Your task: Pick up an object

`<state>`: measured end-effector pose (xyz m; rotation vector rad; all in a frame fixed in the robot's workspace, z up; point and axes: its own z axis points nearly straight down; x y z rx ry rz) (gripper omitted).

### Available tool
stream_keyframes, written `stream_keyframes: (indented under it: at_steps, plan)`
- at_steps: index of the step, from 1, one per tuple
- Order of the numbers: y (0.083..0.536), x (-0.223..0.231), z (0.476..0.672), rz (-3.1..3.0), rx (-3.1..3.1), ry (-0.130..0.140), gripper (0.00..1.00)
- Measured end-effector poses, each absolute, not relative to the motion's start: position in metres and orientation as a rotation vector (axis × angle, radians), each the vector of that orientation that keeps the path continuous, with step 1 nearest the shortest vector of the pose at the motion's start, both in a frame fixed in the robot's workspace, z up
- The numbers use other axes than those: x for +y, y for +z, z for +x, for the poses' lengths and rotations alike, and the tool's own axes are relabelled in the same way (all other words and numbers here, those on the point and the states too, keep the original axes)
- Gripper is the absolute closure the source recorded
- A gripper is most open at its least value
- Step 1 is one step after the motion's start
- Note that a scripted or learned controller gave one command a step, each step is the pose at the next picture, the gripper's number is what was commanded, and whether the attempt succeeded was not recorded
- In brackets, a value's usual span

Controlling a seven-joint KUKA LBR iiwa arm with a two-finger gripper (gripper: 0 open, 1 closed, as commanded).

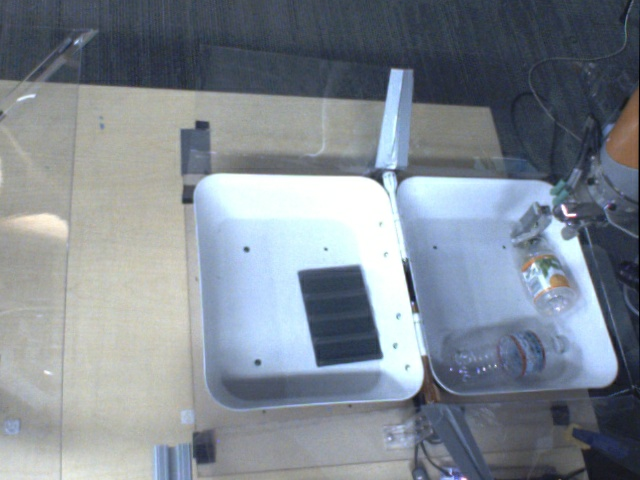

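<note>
At the near edge of the bench (110, 268), just below the bins, some metal hardware (450, 448) and cabling sit at the bottom of the view. Going from left to right, the left bin (230, 208) holds a black ribbed block (340, 315), lying flat a little right of the bin's middle and toward its near wall. A grey upright post (395, 118) rises at the far end of the seam between the two bins.

The right bin (450, 218) holds two things. A clear plastic bottle (497, 356) lies on its side along the near wall, its dark label toward the right. Farther back and to the right, a small bottle with an orange and green label (548, 280) lies tilted near the right wall.

The gripper (533, 226) hangs just above and beyond that small bottle, at the far right part of the right bin, with the arm (618, 158) coming in from the right. Whether it grips anything, or how it is set, cannot be told from this view.
</note>
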<state>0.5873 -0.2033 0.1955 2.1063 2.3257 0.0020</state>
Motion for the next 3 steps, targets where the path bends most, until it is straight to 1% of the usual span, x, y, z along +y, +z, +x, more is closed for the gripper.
stream_keyframes:
  at_steps: [1,2,3]
  plan:
    - [0.11,-0.205,0.591,1.906,2.487,0.007,0.0]
    - [0.089,-0.205,0.58,1.747,2.598,0.008,0.0]
    - [0.102,-0.202,0.584,1.744,2.591,0.018,1.0]
